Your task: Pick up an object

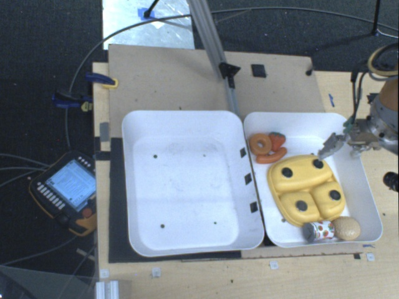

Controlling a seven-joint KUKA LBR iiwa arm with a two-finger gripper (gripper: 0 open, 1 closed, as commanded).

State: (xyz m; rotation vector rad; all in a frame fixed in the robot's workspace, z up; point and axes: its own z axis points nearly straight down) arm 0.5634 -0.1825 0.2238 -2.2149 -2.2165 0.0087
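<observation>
2 shallow white plastic bins with rounded corners sat side by side on a tan board. Nearest the camera, in the right bin (368, 201), a small printed cylinder (318, 231) lay on its side touching a round beige ball (348, 228) against the front wall. Just behind them a large yellow moulded toy (305, 189), smooth and lumpy with 4 dark dots, filled the bin's middle, its long axis running from back left to front right. Farther back, an orange ring (260, 144) rested against an orange carrot-like piece (272, 153) near the left wall. The gripper (328, 147) reached in from the right, its grey tip just above the toy's back edge; whether its fingers were apart or closed could not be told. The left bin (181, 179) offered broad open floor. A handheld pendant (65, 187) lay left of the board.
</observation>
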